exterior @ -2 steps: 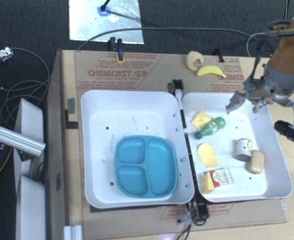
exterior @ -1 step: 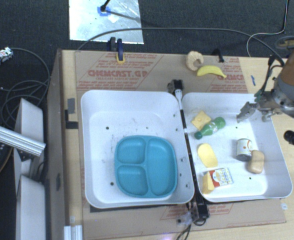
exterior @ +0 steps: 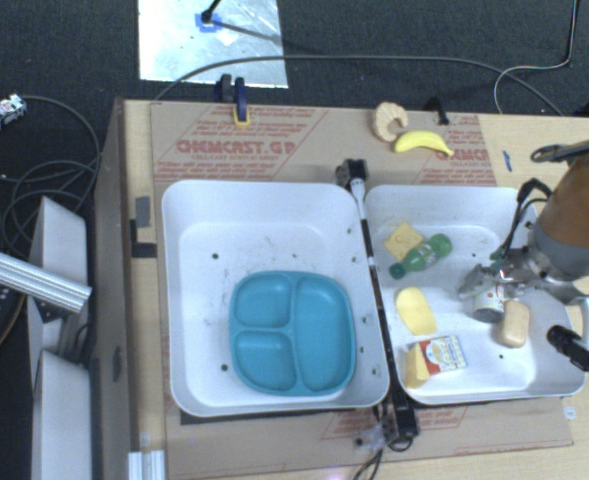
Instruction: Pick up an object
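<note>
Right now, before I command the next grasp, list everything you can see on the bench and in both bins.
Left bin: one, white, left half of bench.
Divided plate: one, blue, in left bin.
Right bin: one, white, right half of bench.
Bottle: one, green, lying in right bin.
Yellow block: one, beside the bottle.
Yellow oval piece: one, middle of right bin.
Small carton: one, white, red and yellow, front of right bin.
Tan piece: one, below the gripper.
Banana: one, yellow, on bench behind right bin.
Arm: one, grey and orange, from right.
Gripper: one, over right bin.
</note>
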Robot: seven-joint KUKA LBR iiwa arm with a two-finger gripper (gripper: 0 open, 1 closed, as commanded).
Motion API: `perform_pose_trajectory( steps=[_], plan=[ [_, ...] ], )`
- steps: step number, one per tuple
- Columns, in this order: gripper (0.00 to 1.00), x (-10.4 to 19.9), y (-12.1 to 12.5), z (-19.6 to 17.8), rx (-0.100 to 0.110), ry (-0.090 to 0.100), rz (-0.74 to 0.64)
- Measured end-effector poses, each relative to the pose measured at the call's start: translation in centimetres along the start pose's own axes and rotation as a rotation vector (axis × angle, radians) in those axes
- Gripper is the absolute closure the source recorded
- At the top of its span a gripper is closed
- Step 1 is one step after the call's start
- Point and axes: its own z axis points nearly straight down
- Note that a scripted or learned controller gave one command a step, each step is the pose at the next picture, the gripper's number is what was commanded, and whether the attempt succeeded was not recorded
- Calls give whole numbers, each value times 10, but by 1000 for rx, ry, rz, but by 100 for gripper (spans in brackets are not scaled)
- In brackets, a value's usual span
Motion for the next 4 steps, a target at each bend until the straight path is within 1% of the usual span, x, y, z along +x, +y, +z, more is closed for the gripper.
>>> perform_pose_trajectory(
  steps=[1,2,3,4],
  plan=[
    [100,0,1,-11,-4,-1,-1],
    [100,47,-29,-150,-4,-1,-2],
    [100,90,45,-143,-2,0,-1],
    [100,147,12,-130,0,1,-3]
  ],
)
